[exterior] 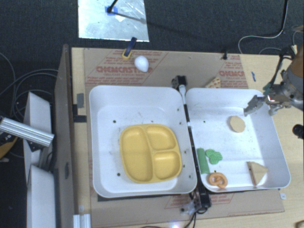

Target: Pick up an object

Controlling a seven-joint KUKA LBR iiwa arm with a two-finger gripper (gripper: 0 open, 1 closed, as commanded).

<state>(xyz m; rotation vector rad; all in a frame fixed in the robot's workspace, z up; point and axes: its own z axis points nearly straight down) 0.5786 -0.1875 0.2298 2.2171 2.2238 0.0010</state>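
While the gripper (260, 103) hangs over the right bin's (273, 141) far right corner with its fingers spread and nothing between them, the nearest thing, a round tan cookie (237, 124), lies apart from it, toward the bin's middle. A green toy (208, 158) and a pretzel (218, 179) sit at the near left corner, a tan wedge (257, 172) near the near right corner. The left bin (102, 103) holds a yellow divided plate (150, 152).

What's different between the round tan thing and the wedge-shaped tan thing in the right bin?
The round tan piece is a flat oval disc with a smooth outline; the tan wedge is angular, with straight edges and a pointed corner. The disc lies toward the bin's far side, close to the end effector; the wedge sits in the near right corner. Both are a similar pale tan and lie in the same right bin.
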